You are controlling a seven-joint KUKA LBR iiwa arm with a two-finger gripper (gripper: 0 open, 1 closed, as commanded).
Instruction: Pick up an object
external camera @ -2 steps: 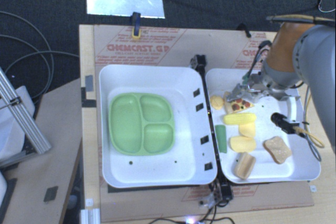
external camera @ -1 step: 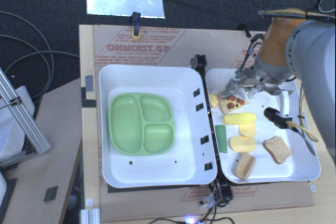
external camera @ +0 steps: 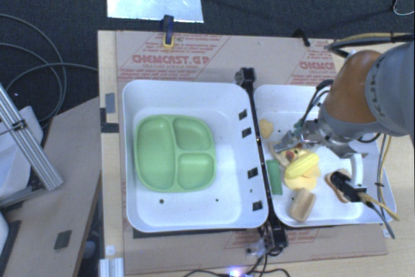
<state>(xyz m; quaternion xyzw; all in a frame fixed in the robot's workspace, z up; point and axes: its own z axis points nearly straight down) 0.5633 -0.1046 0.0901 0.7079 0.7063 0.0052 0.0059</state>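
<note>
My gripper [external camera: 286, 142] hangs low over the left half of the right bin [external camera: 285, 95], with the grey arm and its orange band [external camera: 350, 91] behind it to the right. Just below the gripper lies a yellow banana-like toy [external camera: 302, 165] on a pale yellow piece [external camera: 306, 181]. A small yellow and red item [external camera: 292, 154] sits right under the gripper tip. A green block [external camera: 274, 176] lies along the bin's left wall, and a small yellow piece [external camera: 266, 128] is above it. Nothing is visibly held.
The left bin [external camera: 188, 91] holds a green divided plate [external camera: 174, 152]. In the right bin's front part lie a tan wooden block [external camera: 301, 205] and a brown and white item [external camera: 340, 184]. A black divider [external camera: 254, 139] runs between the bins.
</note>
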